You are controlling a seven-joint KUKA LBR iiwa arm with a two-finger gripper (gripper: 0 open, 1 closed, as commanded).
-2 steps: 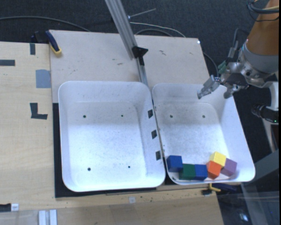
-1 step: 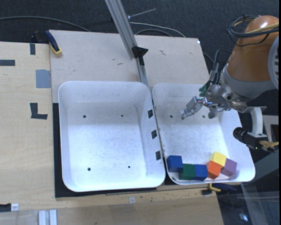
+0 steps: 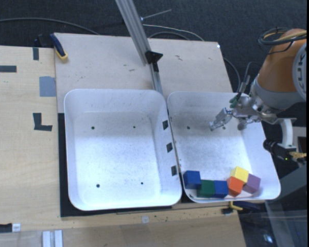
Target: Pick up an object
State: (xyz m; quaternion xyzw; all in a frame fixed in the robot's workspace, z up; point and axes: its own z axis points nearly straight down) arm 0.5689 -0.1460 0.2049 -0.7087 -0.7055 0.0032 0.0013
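Note:
Several small blocks lie along the near edge of the right bin [image 3: 206, 104]: a blue block [image 3: 192, 178], a green block [image 3: 207, 188], a second blue block [image 3: 221, 189], an orange block [image 3: 235, 186], a yellow block [image 3: 240, 173] and a purple block [image 3: 253, 182]. My gripper [image 3: 229, 122] hangs over the far right part of that bin, well above and behind the blocks. It is open, with nothing between its fingers [image 3: 217, 122]. The orange-banded arm [image 3: 278, 71] enters from the right.
The left bin [image 3: 72, 138] sits beside the right one, their walls touching at the middle. A slanted metal rail [image 3: 134, 22] crosses the bench behind the bins. A blue and yellow tool [image 3: 58, 46] lies at the far left.

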